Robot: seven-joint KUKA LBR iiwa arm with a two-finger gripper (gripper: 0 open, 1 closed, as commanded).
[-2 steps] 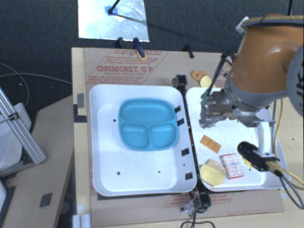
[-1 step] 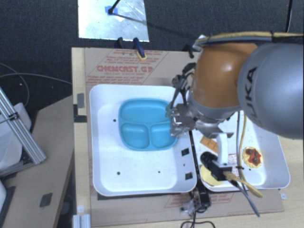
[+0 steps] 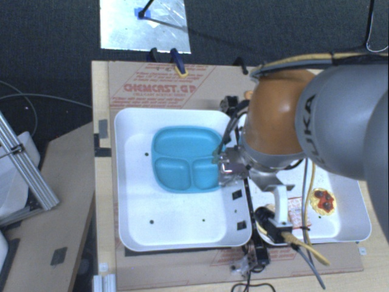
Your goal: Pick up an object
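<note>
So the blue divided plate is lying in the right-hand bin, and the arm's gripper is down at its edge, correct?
Not quite. The blue divided plate lies in the left-hand bin, not the right-hand one. The camera view shows this. The rest holds: the arm's gripper is down at the plate's right edge.

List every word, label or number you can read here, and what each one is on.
"CHEMCAST GP": red print on the brown board behind the bins.
"KUKA", partly seen and running vertically: on the grey arm.
Smaller red print under "CHEMCAST GP" on the board: too blurred to read.
Red print on the card in the right bin: too small to read.
Blue tray in the left bin: no text visible.
</note>
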